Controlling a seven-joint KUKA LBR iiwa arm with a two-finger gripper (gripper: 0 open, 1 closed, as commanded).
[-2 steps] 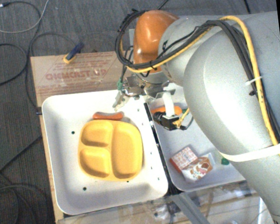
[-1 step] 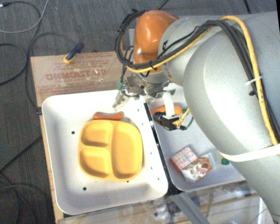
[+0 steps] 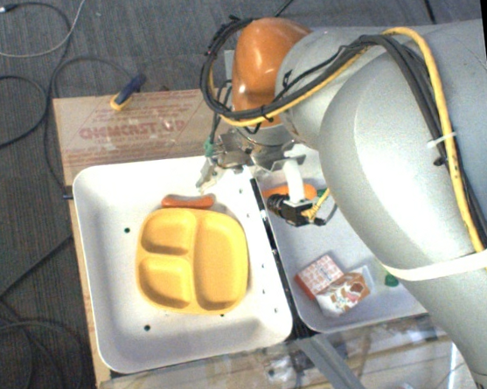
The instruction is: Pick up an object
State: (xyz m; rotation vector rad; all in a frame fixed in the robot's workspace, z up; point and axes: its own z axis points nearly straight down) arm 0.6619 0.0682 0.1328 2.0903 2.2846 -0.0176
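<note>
Progress looked slight: nothing was seen lifted, so the pick itself was judged yet to be done. The gripper [image 3: 222, 161] hung over the far edge of the left bin [image 3: 101, 251], near the divide between bins, and whether it was spread or closed could not be told. An orange piece [image 3: 188, 202] lay closest to it, touching a yellow divided tray [image 3: 194, 261]; a red-and-white packet [image 3: 332, 282] lay in the right bin [image 3: 320, 241]. Printed cardboard [image 3: 130, 133] sat beneath the bins, and loose cables [image 3: 26, 35] crossed dark carpet [image 3: 4, 113].
</note>
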